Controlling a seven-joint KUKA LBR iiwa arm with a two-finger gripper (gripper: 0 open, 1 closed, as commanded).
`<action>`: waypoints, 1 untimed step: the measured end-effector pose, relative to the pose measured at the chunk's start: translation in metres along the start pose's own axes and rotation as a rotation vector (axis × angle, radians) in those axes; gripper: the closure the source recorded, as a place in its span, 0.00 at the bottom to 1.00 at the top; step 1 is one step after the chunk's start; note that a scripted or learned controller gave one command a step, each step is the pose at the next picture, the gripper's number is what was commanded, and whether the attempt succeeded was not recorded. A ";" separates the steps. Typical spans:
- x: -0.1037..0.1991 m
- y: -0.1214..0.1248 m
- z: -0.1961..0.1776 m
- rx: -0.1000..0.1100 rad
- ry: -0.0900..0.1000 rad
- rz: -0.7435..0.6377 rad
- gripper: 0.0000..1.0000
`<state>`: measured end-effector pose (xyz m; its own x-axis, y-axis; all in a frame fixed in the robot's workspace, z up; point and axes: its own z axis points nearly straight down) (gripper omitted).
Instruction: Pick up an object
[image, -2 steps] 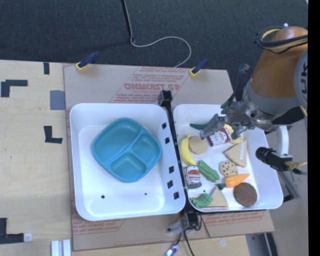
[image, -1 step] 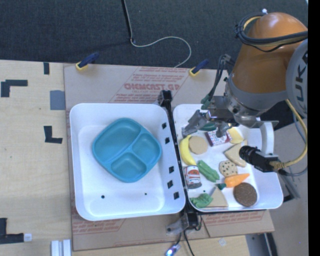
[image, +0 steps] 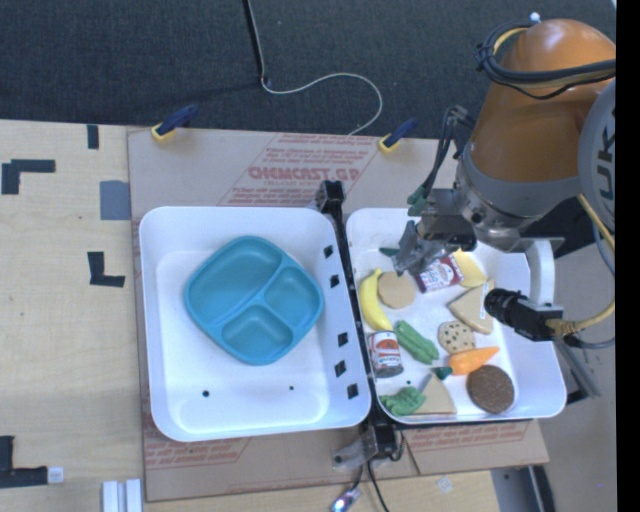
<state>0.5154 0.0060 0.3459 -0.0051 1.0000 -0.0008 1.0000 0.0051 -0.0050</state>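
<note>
Now gripper (image: 405, 258) above banana (image: 373, 303), right bin (image: 540, 405)

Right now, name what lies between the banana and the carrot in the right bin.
In the camera view, the green pea pod and the cracker lie between the banana and the carrot.

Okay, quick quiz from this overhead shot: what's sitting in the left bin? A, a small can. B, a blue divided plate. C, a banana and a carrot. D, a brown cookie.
B: the blue divided plate lies in the left bin, while the banana, carrot, small can and brown cookie are all in the right bin.
</note>
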 end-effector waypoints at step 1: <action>0.071 -0.033 0.044 0.004 0.002 -0.003 1.00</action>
<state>0.4815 0.0772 0.3017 -0.0081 1.0000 0.0008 0.9999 0.0081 -0.0092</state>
